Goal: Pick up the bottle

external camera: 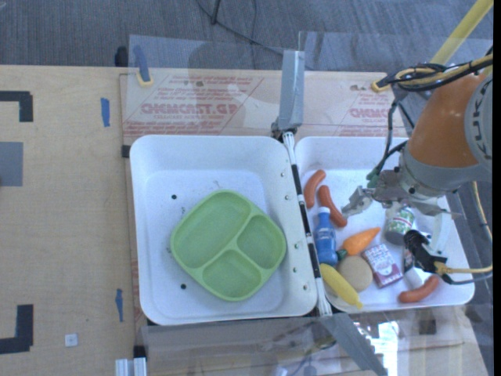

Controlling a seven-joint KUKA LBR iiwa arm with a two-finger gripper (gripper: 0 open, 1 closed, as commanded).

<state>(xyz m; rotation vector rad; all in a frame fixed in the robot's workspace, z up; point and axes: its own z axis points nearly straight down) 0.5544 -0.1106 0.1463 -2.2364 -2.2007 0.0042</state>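
Observation:
The bottle is blue with a white cap and lies along the left wall of the right bin. My gripper hovers over the middle of that bin, up and to the right of the bottle and apart from it. The grey wrist and orange band reach in from the right. I see nothing held by the gripper.
Around the bottle lie two red sausages, an orange carrot, a yellow corn cob, a tan potato, a red box, a green-white can and another sausage. A green divided plate sits in the left bin.

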